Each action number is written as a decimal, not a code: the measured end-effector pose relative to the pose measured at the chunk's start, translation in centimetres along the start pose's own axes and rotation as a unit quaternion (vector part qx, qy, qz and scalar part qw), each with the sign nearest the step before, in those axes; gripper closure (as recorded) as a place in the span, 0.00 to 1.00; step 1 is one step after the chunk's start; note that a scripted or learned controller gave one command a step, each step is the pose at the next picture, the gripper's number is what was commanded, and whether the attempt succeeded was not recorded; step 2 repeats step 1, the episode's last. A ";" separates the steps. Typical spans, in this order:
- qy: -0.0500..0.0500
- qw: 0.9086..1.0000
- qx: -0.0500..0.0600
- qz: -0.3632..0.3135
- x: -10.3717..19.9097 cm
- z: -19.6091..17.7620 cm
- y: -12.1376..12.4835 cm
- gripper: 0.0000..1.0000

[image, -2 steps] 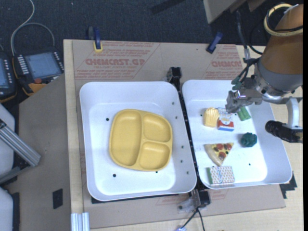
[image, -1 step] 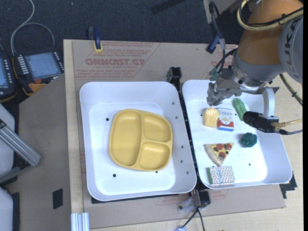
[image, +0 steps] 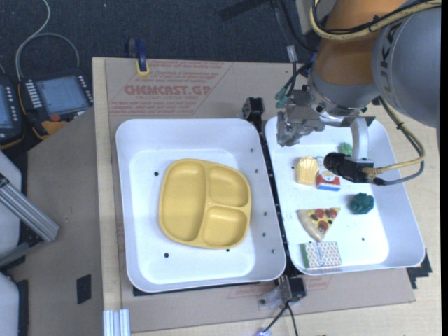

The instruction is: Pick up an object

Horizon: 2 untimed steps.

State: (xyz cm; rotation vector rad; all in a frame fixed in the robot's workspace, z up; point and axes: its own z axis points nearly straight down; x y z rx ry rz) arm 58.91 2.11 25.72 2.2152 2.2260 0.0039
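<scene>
Camera view, sole angle, looking down on the tabletop [image: 77, 208]. Left bin [image: 140, 135] carries a yellow divided tray [image: 204, 204] lying flat near its middle. Right bin [image: 399, 229] carries the loose candidates: a yellow ridged piece [image: 306, 171] touching a small red, white and blue item [image: 327, 181], a toy pizza slice [image: 319, 220] below them, a patterned square block [image: 322, 255] near the front wall, a dark green lump [image: 362, 203] to the right, and a smaller green piece [image: 345, 148] partly hidden behind the arm's fittings.

Gripper [image: 292, 133] hangs over the back left of the right bin, above and just beyond the yellow ridged piece. Whether the jaws are open or closed cannot be told from this angle; nothing is seen between them.

Judgement: approach stage, no grasp made. Best practice would be to choose an isolated item, such as the pizza slice or green lump, centre over it, descend squarely, and avoid the touching pair and the bin wall
</scene>
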 end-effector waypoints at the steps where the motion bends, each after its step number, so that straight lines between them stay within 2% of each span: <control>1: 0.000 1.000 0.001 0.000 5.1 1.8 2.3 1.00; 2: 0.000 1.000 0.001 0.000 5.1 1.8 2.3 1.00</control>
